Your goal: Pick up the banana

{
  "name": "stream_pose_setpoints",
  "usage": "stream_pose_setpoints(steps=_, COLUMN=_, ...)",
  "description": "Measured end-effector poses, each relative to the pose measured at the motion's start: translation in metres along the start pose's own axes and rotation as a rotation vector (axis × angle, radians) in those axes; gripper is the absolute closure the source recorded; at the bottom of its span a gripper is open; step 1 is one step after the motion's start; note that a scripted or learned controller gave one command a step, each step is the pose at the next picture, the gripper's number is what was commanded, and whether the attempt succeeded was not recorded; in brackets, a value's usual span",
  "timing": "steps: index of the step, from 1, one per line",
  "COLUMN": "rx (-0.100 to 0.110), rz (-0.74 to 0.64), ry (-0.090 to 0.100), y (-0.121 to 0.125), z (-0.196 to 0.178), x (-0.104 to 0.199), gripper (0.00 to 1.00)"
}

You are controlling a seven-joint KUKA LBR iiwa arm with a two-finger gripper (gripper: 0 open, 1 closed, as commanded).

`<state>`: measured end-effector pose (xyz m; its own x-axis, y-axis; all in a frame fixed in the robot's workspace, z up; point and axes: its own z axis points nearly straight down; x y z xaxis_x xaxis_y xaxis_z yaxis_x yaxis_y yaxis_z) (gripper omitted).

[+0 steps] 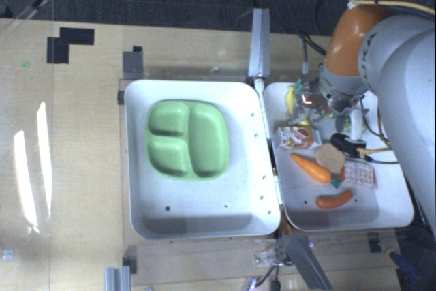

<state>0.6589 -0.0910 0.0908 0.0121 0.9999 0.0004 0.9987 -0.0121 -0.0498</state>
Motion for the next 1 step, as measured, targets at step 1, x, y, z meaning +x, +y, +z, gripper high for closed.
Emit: stream_pose_setpoints(steps=1, rx=-0.057, rz=-0.007, ry=-0.001, y=0.0043, z=-0.1395, x=0.0385, gripper=1.00)
